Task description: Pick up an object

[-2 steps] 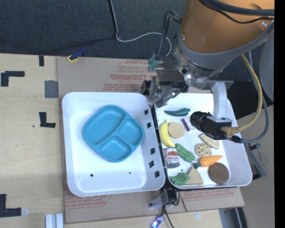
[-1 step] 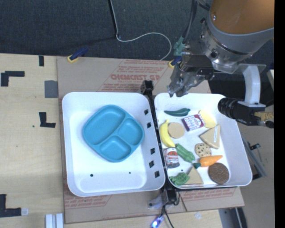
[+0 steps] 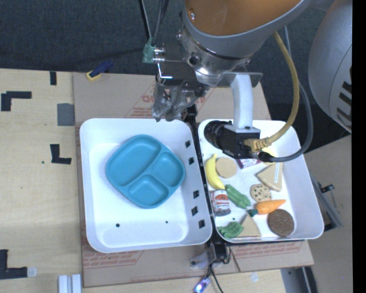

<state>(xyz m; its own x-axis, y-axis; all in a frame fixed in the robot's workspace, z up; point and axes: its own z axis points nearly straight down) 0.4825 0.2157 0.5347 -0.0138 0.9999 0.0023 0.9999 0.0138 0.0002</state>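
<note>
Task things = toy food items, all lying in the right bin (image 3: 297, 143), well apart from the gripper. Banana (image 3: 213, 172) is lying along the bin's 9 o'clock wall, w/ a pale round biscuit (image 3: 226, 167) touching it on the 3 o'clock side. Just below: green pickle-like piece (image 3: 238, 196), and a small can w/ red label (image 3: 221, 202) sitting at the banana's 6 o'clock. Choc-chip cookie (image 3: 259, 191) is lying near bin centre, tan wedge (image 3: 270, 178) at its 1 o'clock, carrot (image 3: 269, 206) at its 6 o'clock. Brown round patty (image 3: 281, 222) is resting toward the bin's 5 o'clock corner; a tan triangular slice (image 3: 250, 229) w/ a green leafy bit (image 3: 230, 230) is lying along the 6 o'clock wall.

Gripper (image 3: 171, 111) is hanging over the 12 o'clock rim of the left bin (image 3: 91, 189), near that bin's right corner, nothing visible between the fingers; can't tell how far they're spread, too dark & cluttered. Grey arm w/ orange band (image 3: 240, 17) is looming at 12 o'clock of the view. A black unit (image 3: 229, 139) on a white post w/ yellow hose is sitting over the right bin's 11 o'clock corner.

Left bin is holding a blue divided plate (image 3: 145, 170), roughly centred, tilted diamond-wise. Both bins are sitting on a cardboard sheet (image 3: 114, 97) on the bench.
</note>
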